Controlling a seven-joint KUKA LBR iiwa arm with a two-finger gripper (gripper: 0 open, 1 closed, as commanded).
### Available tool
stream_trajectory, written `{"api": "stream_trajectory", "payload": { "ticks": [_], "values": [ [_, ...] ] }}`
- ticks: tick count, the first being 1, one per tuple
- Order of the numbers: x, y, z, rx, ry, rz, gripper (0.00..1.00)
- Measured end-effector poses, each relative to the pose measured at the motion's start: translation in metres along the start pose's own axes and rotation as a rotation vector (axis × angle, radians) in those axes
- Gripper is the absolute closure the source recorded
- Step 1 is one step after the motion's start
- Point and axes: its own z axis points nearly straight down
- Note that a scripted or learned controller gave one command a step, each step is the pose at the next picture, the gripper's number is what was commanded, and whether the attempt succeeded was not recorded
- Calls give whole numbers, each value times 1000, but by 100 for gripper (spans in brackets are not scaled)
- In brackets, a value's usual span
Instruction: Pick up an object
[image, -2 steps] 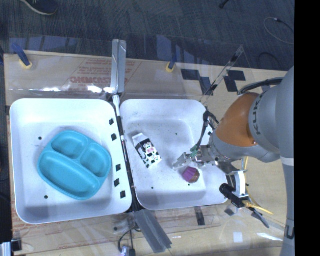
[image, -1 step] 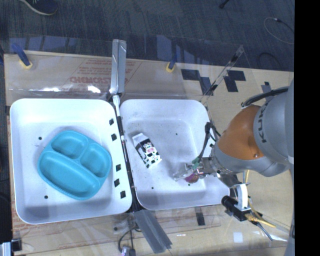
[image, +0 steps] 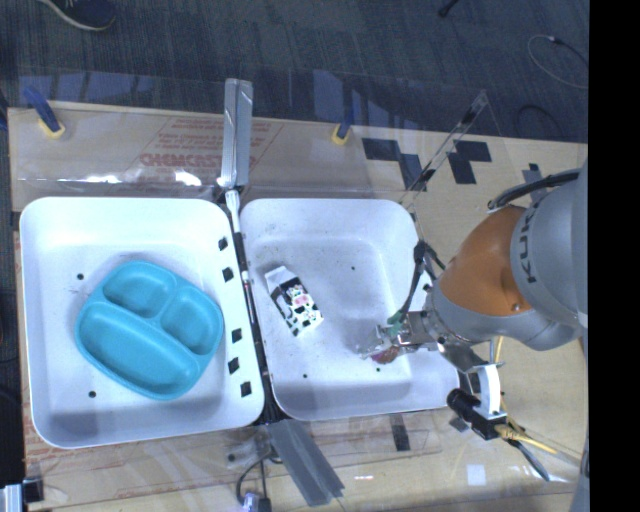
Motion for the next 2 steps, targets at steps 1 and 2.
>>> {"api": "stream_trajectory", "payload": {
  "ticks": [1,2],
  "values": [
    [46,59,-128,-1,0,5,100],
    [37,84,-101,0,-1,5,100]
  ]
}}
